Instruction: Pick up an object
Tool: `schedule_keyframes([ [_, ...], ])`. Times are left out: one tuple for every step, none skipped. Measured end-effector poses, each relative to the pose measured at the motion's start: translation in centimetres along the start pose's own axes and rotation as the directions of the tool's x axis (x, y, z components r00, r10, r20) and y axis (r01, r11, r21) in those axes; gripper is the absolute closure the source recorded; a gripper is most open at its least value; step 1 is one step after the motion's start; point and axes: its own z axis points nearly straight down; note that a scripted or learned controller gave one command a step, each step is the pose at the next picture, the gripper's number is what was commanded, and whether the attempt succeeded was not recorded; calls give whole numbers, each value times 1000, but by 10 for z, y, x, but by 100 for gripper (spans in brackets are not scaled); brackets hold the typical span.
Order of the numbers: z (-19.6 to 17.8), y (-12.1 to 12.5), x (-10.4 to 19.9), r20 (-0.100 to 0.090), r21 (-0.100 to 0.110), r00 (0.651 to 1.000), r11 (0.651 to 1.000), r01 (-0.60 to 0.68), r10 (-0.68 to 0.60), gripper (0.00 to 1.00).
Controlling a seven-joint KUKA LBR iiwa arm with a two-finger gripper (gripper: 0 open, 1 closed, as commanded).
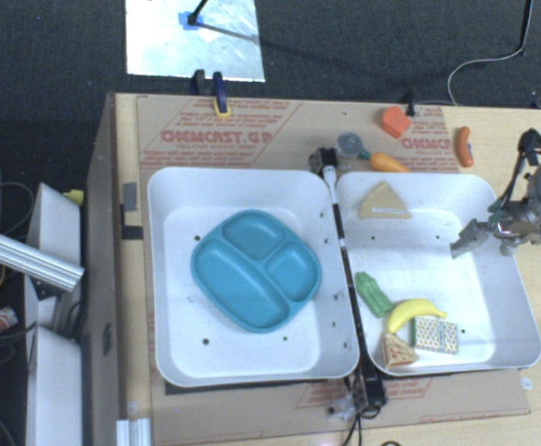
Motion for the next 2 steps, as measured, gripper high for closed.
schedule_keyframes([
  [17, -55, 56, -1, 1, 1000, 1000, 1, -1, 0],
  [113, -54, 100, -1, 0, 1000, 1000, 0, 0, 0],
])
